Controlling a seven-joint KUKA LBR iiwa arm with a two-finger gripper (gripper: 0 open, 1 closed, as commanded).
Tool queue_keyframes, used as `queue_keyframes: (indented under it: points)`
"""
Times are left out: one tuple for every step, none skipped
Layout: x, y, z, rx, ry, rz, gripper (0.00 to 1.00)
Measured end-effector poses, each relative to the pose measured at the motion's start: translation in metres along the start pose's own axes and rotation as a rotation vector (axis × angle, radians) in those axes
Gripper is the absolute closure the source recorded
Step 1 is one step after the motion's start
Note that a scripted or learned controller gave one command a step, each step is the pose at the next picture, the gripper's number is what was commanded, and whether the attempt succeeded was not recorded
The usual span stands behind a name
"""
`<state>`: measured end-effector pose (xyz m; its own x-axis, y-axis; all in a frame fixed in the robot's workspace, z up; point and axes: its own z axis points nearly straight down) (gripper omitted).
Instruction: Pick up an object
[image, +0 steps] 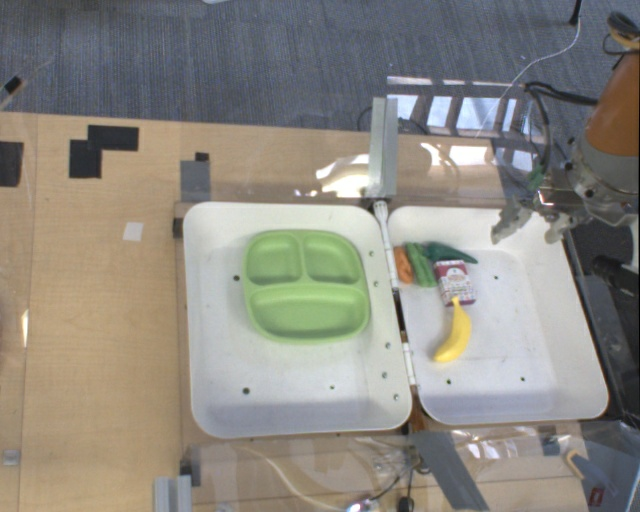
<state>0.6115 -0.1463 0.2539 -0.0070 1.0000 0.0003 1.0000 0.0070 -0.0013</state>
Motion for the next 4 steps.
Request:
queue_keyframes:
  points:
    - [0.029,-0.03,0.083,0.001,0.0,0.022,0.0]
    - [0.035,-0.055,0.164,-0.016,-0.003,-0.285,0.0]
    - [0.038,-0.052,0.155,-0.018,0.002,-0.286,1.0]
    - [0.095,-0.041,0.0,-0.008,-0.001,-0.199,1.0]
